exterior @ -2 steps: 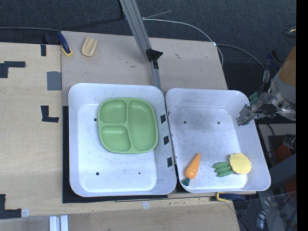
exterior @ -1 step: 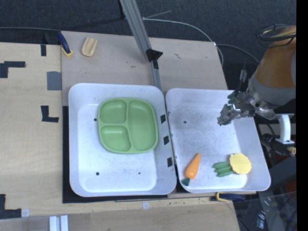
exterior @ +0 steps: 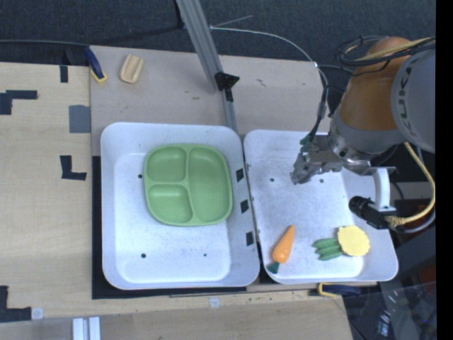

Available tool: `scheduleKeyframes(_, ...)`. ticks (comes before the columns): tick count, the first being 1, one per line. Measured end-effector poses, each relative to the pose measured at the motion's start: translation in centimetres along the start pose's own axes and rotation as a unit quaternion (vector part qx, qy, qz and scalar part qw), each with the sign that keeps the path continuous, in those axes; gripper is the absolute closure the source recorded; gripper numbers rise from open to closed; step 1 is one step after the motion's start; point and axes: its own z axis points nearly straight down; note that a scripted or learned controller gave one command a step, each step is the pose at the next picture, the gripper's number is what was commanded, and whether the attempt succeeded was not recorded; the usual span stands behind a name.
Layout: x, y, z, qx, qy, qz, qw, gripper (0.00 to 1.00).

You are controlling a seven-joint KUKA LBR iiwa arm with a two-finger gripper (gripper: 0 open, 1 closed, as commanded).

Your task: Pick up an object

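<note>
Toward the near edge of the right bin (exterior: 322, 144), you had the carrot (exterior: 284, 244) lying below and slightly left of the gripper (exterior: 303, 175), its long axis tilted leaf-end down, though you could not tell how the gripper was set.

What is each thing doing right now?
Gripper: above the right bin, holding nothing visible.
Toy carrot: lying in the right bin.
Yellow-and-green toy: lying near the carrot.
Green divided plate: flat in the left bin.
</note>
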Motion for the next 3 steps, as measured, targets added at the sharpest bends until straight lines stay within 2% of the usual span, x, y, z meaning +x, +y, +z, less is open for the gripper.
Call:
scheduleKeyframes(2, 11.2, 1.5, 1.4, 0.000, 0.000, -0.001, 1.0000, 1.00)
scheduleKeyframes(3, 15.9, 3.3, -0.1, -0.001, 0.000, 0.000, 1.0000, 1.00)
